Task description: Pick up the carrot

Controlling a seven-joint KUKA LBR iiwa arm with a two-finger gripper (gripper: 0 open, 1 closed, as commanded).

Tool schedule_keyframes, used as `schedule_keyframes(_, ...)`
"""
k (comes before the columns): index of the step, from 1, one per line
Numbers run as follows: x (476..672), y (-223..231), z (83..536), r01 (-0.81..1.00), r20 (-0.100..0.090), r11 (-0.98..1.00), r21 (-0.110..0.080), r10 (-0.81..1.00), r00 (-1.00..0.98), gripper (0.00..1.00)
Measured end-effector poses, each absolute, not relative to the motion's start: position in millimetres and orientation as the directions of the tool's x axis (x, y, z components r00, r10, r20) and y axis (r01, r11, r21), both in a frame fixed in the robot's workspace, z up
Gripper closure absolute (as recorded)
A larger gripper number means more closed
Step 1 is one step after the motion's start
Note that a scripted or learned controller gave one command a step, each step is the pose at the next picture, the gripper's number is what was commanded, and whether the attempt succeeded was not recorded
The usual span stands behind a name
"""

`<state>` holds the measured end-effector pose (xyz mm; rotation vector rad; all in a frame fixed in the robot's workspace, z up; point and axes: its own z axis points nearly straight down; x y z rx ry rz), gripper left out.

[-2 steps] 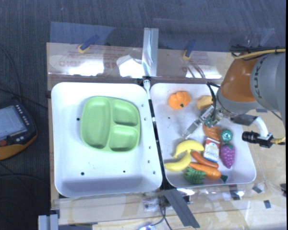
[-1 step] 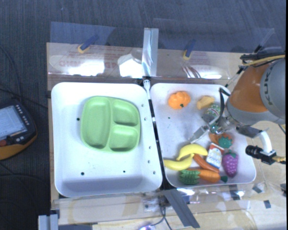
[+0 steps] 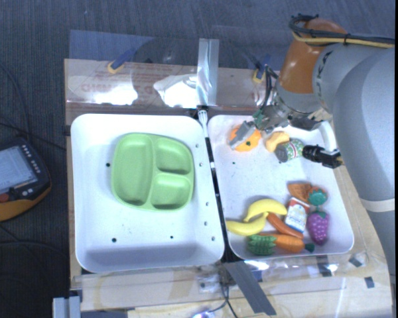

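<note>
bins (image 3: 86, 197): glossy white plastic | tray (image 3: 152, 171): matt green plastic | carrot (image 3: 288, 243): smooth orange plastic

orange carrot (image 3: 284, 234) with a green leafy end, lying flat in the right bin (image 3: 229, 197) near its front edge. body running roughly left to right at a slant, the orange taper toward the right, the green top toward the left at the bin's front. wedged among the other toy food there: just beside the yellow banana (image 3: 255, 217), partly under the small white carton (image 3: 296, 216), near the purple grapes (image 3: 318, 226).
</note>
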<state>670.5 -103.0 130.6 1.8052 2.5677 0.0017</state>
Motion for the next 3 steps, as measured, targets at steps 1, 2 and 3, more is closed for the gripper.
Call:
schedule_keyframes(1, 668.6, -110, 95, 0.928, -0.004, 0.372, -0.001, 0.928, -0.372, 0.0)
schedule_keyframes(2, 667.7, -109, 101, 0.927, -0.004, 0.375, -0.009, 0.927, -0.376, 1.0)
schedule_keyframes(3, 670.7, -27, 187, 0.914, -0.002, 0.407, 0.006, 0.914, -0.407, 1.0)
